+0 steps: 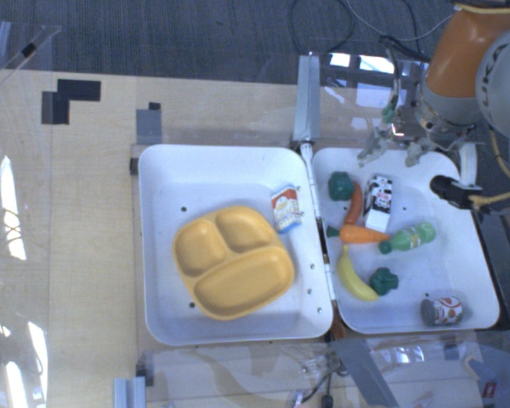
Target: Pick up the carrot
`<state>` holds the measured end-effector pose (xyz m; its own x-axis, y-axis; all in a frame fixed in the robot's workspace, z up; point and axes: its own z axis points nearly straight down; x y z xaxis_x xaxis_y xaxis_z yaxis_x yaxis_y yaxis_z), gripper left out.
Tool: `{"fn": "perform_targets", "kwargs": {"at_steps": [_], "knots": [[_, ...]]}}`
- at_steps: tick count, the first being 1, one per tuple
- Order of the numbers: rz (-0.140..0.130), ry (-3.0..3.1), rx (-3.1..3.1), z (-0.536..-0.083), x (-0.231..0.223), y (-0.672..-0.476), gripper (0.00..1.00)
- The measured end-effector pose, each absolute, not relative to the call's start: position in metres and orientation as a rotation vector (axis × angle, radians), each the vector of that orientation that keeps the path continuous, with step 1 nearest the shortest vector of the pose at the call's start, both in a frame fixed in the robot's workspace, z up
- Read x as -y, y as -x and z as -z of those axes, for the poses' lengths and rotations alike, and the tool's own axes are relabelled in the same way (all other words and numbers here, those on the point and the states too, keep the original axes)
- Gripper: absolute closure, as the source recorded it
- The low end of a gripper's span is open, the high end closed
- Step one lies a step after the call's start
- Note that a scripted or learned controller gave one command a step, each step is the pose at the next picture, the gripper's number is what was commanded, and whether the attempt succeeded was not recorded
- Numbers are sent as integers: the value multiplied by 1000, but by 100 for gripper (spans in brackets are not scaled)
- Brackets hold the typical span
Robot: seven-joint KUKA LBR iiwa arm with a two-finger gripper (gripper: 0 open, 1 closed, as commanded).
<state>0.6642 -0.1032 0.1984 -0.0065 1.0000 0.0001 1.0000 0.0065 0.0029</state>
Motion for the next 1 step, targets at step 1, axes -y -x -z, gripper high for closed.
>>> {"fn": "perform_targets", "kwargs": {"at_steps": [1], "knots": [[-7,-2243,-2189,-331,149,-670,0]]}}
